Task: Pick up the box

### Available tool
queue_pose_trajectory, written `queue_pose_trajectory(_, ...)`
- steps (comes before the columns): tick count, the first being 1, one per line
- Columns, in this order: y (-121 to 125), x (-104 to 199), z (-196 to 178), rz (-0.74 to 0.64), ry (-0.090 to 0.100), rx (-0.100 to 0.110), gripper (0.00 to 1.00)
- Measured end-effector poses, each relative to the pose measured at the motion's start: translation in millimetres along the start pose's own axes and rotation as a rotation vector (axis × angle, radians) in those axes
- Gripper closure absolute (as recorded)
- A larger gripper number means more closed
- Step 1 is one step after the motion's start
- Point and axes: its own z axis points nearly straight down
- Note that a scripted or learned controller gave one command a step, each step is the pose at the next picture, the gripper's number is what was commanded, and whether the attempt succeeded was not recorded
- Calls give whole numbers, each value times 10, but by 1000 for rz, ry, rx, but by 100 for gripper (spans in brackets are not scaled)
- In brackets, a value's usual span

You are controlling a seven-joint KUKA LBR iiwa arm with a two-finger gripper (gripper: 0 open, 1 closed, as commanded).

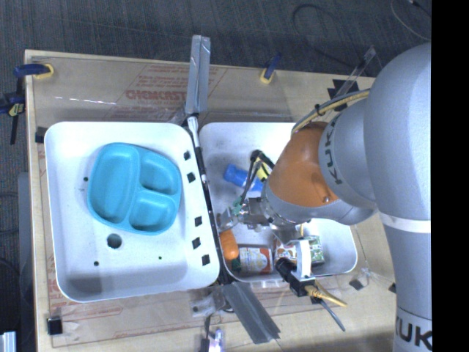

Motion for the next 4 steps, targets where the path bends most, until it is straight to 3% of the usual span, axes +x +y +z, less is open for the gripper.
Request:
queue_pose_trajectory(1, 1133, -560, 83, -203, 18, 18, 0)
queue_pose_trajectory(2, 1008, -961, -4, -266, 19, 17, 0)
queue_pose_trajectory(3, 1615, -931, 95, -222, 20, 23, 0)
queue_pose_trajectory(4, 1595, -908, 22, -230, 26, 36, 100)
